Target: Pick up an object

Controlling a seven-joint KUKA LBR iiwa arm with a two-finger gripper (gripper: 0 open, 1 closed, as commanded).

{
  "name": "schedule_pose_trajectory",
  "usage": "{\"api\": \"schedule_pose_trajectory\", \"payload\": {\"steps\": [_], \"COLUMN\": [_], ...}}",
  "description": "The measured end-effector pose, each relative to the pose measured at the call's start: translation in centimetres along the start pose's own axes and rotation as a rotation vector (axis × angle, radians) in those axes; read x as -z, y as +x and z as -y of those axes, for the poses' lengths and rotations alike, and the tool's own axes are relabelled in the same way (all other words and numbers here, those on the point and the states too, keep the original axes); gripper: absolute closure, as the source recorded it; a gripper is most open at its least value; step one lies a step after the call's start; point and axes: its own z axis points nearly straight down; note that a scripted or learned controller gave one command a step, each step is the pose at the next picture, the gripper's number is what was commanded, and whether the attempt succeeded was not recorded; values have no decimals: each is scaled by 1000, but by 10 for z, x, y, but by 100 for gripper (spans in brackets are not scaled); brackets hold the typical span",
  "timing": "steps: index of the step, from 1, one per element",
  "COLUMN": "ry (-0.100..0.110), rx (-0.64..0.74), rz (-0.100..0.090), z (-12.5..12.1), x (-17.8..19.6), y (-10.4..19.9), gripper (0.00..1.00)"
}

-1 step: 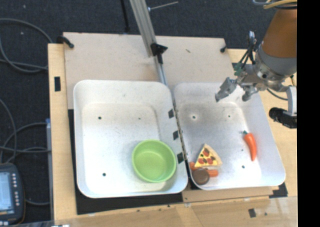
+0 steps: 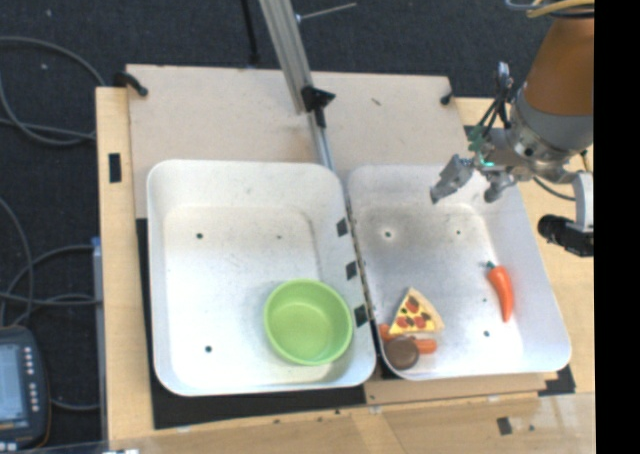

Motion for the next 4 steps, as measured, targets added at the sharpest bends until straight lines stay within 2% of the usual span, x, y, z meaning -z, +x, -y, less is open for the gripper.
{"api": "schedule_pose_trajectory", "payload": {"steps": [1, 3, 4], "ry": [7, 5, -2], "rx": [-4, -5, -10], "rz": [3, 3, 1], "z": [1, 8, 6], "x": [-63, -164, -149], "y": [2, 7, 7], "gripper": [0, 0, 100]}}
